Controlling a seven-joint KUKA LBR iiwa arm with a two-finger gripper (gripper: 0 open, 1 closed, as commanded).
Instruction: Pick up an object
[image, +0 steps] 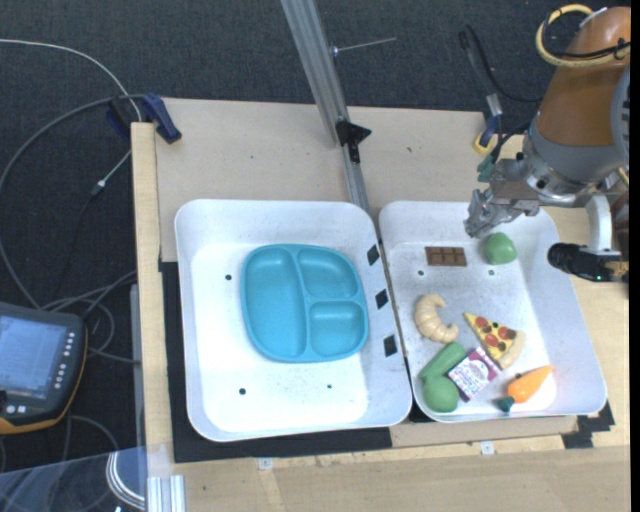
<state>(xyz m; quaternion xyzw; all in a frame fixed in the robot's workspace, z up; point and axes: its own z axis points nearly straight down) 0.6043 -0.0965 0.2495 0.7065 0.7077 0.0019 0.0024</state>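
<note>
Target candidate was the small round green ball (499, 248), which lay in the far part of the right-hand shallow white bin (570, 330), free on the bin floor and not lifted. The grey two-finger gripper (485, 222) stood just beside the green ball, on its far-left side, low over the bin; contact between the two could not be resolved. The finger spacing could not be told from the camera view, and nothing was visible between the fingers.

Other pickable objects, located relative to the green ball:
- Flat brown chocolate-bar piece (445, 257): just to its left.
- Tan toy croissant (434, 316): nearer the camera and to the left.
- Toy pizza slice with red topping (496, 340): directly nearer the camera.
- Pink-and-white printed packet (472, 376), green toy vegetable (441, 378) and orange toy carrot (529, 384): grouped at the near edge, well apart from it.

The left-hand white bin (205, 320), well to the left, held a light-blue plastic compartment plate (303, 302).

Task progress, as a judgement: the approach looked complete or nearly so. Closing on an object, securing it and lifting it all remained. No object was off the bin floor.
</note>
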